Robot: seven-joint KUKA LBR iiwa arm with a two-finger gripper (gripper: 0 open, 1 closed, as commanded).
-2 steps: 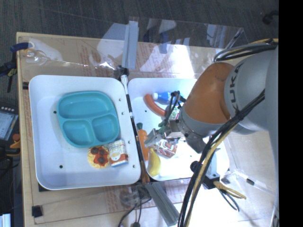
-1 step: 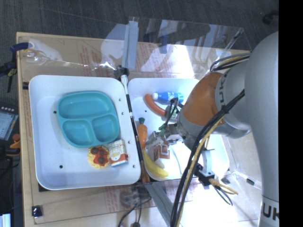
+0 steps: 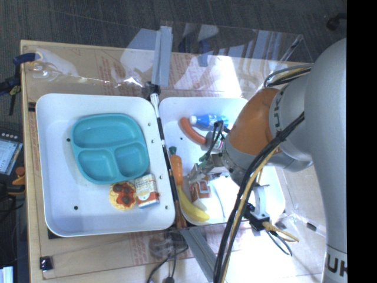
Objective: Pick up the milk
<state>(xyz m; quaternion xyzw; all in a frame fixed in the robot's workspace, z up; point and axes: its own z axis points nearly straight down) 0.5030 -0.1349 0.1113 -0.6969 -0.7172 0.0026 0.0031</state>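
A small carton with white and red-brown faces, which I take for the milk, lies in the right bin near its left wall. My gripper hangs right over the carton's top, pointing down and to the left, and hides part of it. The carton sits low among the other items, and I cannot make out whether it is held. The grey arm with its orange band covers the middle and right of this bin.
Around the carton lie a banana, a carrot, a sausage and a blue bottle. The left bin holds a teal divided plate, a pizza toy and a small red-and-white pack.
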